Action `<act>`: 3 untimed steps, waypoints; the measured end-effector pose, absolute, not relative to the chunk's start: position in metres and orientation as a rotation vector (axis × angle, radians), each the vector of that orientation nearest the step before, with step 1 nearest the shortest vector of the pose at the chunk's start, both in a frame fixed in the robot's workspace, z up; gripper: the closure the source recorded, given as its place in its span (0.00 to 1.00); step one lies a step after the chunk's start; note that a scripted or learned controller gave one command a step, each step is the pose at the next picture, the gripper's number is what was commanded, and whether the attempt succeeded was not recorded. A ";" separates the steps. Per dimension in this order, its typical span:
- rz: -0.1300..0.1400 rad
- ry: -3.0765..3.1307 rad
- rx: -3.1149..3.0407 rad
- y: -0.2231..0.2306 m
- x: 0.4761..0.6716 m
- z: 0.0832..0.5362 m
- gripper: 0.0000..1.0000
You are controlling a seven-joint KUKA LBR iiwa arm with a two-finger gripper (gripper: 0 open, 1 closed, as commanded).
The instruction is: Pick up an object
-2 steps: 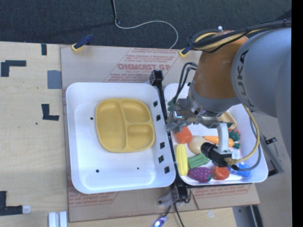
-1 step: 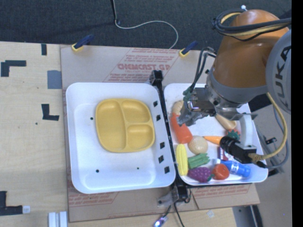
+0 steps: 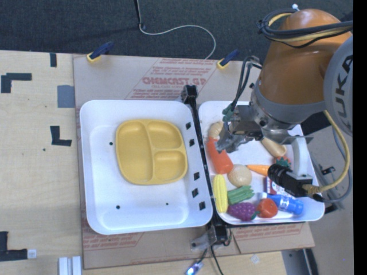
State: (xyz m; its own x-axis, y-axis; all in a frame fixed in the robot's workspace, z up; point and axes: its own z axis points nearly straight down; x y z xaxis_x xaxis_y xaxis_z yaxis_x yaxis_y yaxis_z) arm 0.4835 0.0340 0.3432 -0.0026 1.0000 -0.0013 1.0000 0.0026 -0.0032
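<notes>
A red-orange toy carrot (image 3: 219, 157) is lying at the left edge of the right white bin (image 3: 312, 213), among a corn cob (image 3: 219, 193), grapes (image 3: 242, 211) and a tomato (image 3: 267, 207). The claw (image 3: 229, 137) is hanging just above its upper end, grip state unclear. The approach appears under way; next comes lowering and closing. A yellow divided plate (image 3: 152, 151) is sitting in the left bin (image 3: 97, 211) on the desk (image 3: 34, 171).

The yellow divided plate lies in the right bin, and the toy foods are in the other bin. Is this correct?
Not quite. The camera view shows the yellow plate in the left bin; the toy foods are in the right bin.
</notes>
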 end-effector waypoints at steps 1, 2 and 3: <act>0.012 -2.210 -2.225 -0.041 0.482 0.255 1.00; 0.010 -2.208 -2.227 -0.138 0.481 0.158 1.00; 0.004 -2.220 -2.214 -0.097 0.482 0.132 1.00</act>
